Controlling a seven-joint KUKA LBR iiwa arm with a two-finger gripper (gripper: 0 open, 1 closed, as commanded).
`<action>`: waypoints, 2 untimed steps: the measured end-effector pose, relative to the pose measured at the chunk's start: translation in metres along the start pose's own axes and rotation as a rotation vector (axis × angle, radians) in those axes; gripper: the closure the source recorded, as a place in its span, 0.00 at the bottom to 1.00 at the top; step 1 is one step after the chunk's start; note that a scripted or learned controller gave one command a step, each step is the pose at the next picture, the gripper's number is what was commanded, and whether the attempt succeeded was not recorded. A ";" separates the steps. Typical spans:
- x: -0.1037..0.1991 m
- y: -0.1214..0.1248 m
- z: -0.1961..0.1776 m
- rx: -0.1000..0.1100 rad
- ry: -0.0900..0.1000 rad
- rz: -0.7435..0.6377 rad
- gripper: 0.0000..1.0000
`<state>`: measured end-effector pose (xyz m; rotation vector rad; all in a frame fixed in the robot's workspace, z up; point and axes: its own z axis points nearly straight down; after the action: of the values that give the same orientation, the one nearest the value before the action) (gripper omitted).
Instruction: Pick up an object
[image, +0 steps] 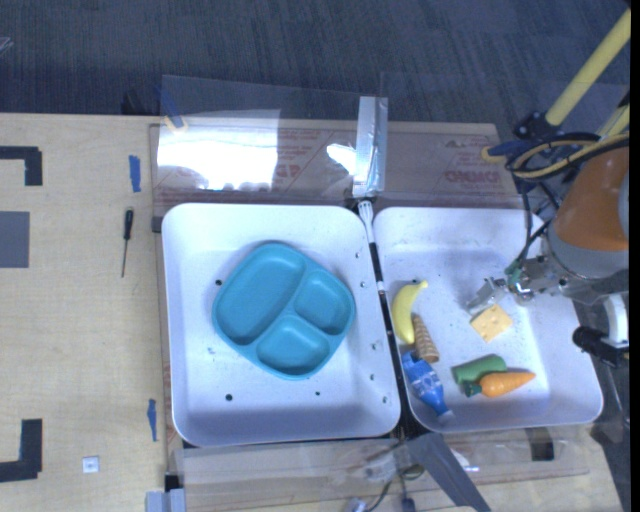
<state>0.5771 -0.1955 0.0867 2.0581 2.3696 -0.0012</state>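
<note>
The right bin holds several toy foods. A yellow cheese block lies near its middle right. A banana and a brown waffle cone lie by the left wall, with a blue packet below them. A green piece and an orange carrot sit near the front. My gripper hangs just above and to the upper left of the cheese block, reaching in from the right, and I see nothing in it.
The left bin holds a blue divided plate. A clear plastic sheet lies behind the bins. Cables and a yellow pole stand at the upper right. The far part of the right bin is bare.
</note>
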 end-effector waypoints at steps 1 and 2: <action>0.046 -0.027 -0.001 -0.003 0.002 -0.075 0.00; 0.044 -0.025 -0.013 -0.010 -0.001 -0.073 1.00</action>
<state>0.5458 -0.1550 0.0992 1.9649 2.4377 0.0091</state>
